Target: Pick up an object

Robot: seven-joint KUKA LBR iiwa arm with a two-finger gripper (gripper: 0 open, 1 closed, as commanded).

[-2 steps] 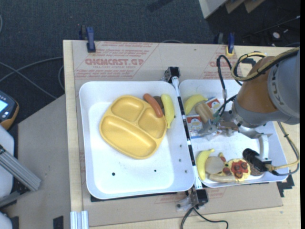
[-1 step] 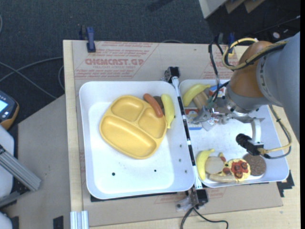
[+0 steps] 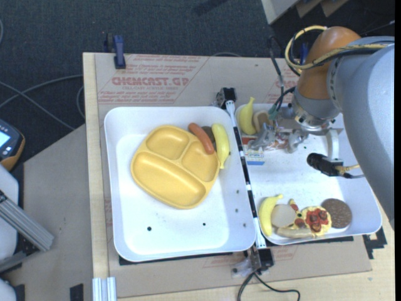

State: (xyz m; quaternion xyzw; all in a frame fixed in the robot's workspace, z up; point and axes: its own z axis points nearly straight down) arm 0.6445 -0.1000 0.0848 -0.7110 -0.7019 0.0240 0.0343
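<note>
Arm (image 3: 369, 105) enters from the right, its wrist over the far part of the right bin (image 3: 294, 180). Left bin (image 3: 175, 231) sits alongside, their walls touching.

Plate (image 3: 166, 174), yellow and divided, lies in the left bin, tilted toward the far right corner.

Patty (image 3: 339, 212), brown and round, is at the right bin's near edge. Pizza (image 3: 315, 219) touches it on the left, with bread (image 3: 283, 216) just beside that.

Gripper (image 3: 276, 138) is low over the far left part of the right bin. Claw state: cannot tell, and nothing can be made out in its grasp.

Far banana (image 3: 247, 116) is in the right bin's far left corner, against the shared wall and just left of the gripper. Its long axis runs far to near, the stem tip points to the far edge, and the curve bulges left toward the wall.

Near banana (image 3: 268, 211) lies by the same wall at the near end, long axis far to near, touching the bread.

Plate banana (image 3: 221, 144) rests on the plate's right rim, also far to near.

Sausage (image 3: 202, 137) lies diagonally on the plate, near the plate banana, with a dark item I cannot identify between them.

Box (image 3: 254, 157), small with red and blue on it, sits by the wall just nearside of the gripper, between the two right-bin bananas.
</note>
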